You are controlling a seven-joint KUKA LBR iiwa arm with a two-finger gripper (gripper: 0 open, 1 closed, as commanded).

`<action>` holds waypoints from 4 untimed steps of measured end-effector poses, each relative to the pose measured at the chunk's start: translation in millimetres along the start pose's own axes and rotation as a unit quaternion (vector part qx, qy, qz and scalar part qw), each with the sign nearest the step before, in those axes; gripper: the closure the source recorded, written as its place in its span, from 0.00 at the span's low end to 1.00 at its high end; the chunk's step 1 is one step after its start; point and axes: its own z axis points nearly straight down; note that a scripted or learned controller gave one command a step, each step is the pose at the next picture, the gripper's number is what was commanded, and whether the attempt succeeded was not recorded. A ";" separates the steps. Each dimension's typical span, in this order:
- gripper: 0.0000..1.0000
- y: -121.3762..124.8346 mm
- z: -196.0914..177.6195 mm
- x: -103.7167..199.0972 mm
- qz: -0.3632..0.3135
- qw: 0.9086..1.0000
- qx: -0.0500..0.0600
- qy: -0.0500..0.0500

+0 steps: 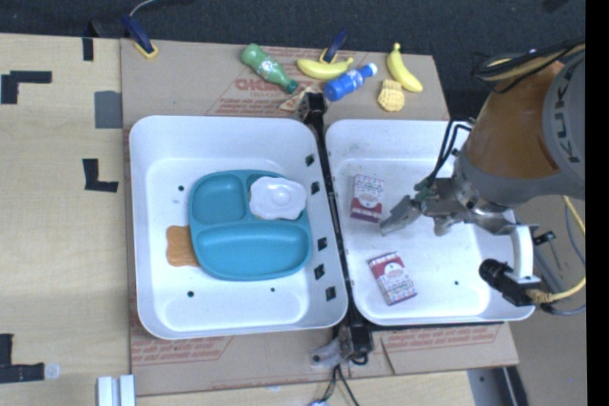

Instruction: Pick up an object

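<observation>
In the right bin [495, 299], jaws [398, 218] spread, empty, just beside the upright-lying upper card box [366, 197], long axis toward the bin's far wall.

Two bins are sitting side by side on the desk [57, 204]: in the left bin [152, 204] a divided tray [243, 242] is lying with a small dish [278, 198] resting on its far right corner and a flat piece [177, 246] tucked at its left edge. In the right bin [419, 299] one small packet [366, 198] is lying toward the far left and another packet [392, 278] nearer, with the gripper [395, 221] hanging between them, just right of the far one. Beyond the bins a bottle [267, 67], a banana [324, 67], a second bottle [348, 82], a corn cob [389, 95] and another banana [403, 69] are lying in a row from left to right.
</observation>
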 end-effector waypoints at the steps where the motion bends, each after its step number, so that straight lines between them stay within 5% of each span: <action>1: 0.00 -2.0 101.8 -2.8 0.000 1.000 -0.002 0.000; 2: 1.00 -1.4 91.6 -4.2 0.001 1.000 -0.003 -0.001; 3: 0.00 -1.5 91.7 -4.1 0.001 1.000 -0.003 -0.001; 4: 0.00 94.6 101.0 -3.8 -0.001 1.000 -0.004 -0.001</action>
